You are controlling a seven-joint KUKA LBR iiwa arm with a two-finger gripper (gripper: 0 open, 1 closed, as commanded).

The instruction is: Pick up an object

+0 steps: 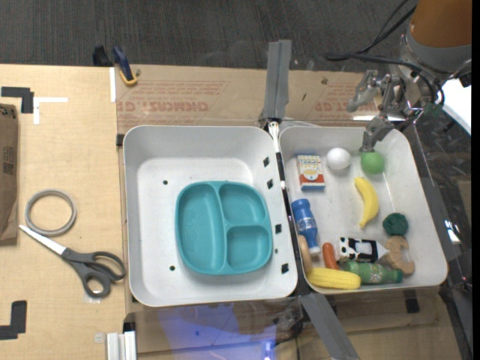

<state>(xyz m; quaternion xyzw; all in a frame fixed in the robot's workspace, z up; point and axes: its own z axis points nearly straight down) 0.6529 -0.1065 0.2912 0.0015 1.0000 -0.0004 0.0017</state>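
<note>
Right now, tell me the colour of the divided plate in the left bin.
Teal, seen in the camera view: the divided plate in the left bin.

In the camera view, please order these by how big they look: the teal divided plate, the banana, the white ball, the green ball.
1. teal divided plate, clearly largest
2. banana
3. green ball and white ball: they look nearly alike, so I do not rank them.

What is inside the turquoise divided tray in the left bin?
The turquoise divided tray shows three bare compartments, with nothing lying in them. It rests flat in the left bin; the bin floor beneath the tray is covered and cannot be seen.
</note>
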